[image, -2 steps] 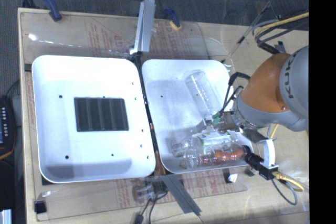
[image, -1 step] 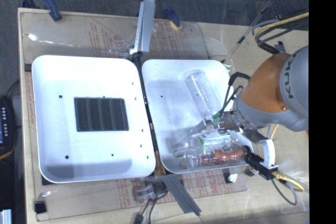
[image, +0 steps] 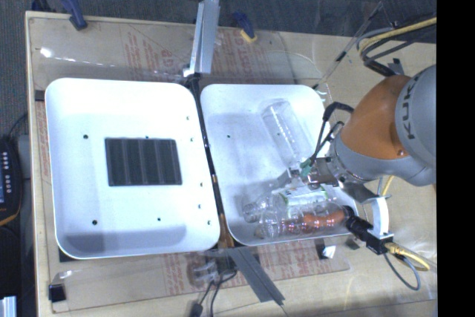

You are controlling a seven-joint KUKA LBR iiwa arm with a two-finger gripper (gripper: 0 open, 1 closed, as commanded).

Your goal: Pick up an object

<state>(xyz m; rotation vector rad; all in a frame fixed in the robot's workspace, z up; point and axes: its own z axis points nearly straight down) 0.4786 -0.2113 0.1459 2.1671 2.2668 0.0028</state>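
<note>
**Clear plastic in the right bin, claw low among it**

Clear plastic bottle lies tilted in the upper part of the right white bin, right of frame centre. Below it, a heap of clear plastic containers with a copper-coloured piece crowds the bin's lower edge. The claw sits between bottle and heap, just above the heap; whether it is apart or together I cannot tell. The left white bin holds a dark ribbed rectangular tray.

Likely risks: smooth, see-through plastic could slip out, and the crowded heap could shift or jam against the bin wall.
</note>
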